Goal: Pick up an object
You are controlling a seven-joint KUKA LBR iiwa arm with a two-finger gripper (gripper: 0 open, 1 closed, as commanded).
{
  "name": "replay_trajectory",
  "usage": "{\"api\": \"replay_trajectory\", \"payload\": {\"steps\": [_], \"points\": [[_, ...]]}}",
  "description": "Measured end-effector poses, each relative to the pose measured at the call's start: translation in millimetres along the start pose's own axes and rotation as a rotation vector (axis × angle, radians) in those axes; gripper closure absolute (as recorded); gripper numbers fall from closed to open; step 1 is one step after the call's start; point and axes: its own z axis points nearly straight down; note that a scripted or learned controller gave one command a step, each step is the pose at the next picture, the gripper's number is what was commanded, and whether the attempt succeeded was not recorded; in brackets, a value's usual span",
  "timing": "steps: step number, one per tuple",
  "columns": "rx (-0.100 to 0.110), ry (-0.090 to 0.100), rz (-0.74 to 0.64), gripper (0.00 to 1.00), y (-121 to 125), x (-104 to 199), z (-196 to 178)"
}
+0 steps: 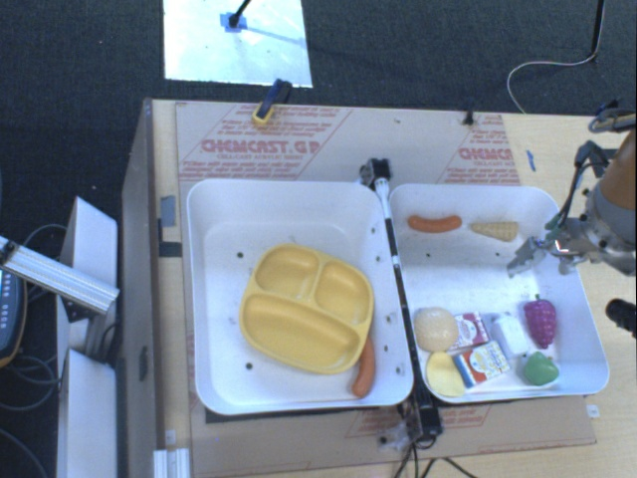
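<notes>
Status: pick not yet accomplished, as far as can be judged. The gripper (545,250) hangs over the right bin's (575,381) far right side, nothing visible in its grasp (its opening cannot be made out at this resolution). Candidate objects rest in that bin: a sausage (435,224), a corn piece (496,230), purple grapes (539,321), a green pepper (539,368). The yellow tray (307,308) lies in the left bin (214,217). Remaining: descend, close, lift.
</notes>
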Motion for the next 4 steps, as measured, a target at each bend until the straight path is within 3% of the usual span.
{"api": "replay_trajectory", "payload": {"steps": [1,2,3,4], "points": [[0.0,0.001,0.0,0.0,-17.9,0.4,58.2],[-0.005,-0.002,-0.002,0.0,-24.0,-0.3,-26.8],[-0.002,0.0,0.0,0.0,-16.0,0.2,83.5],[-0.004,-0.001,0.001,0.0,-45.0,-0.4,13.0]]}}
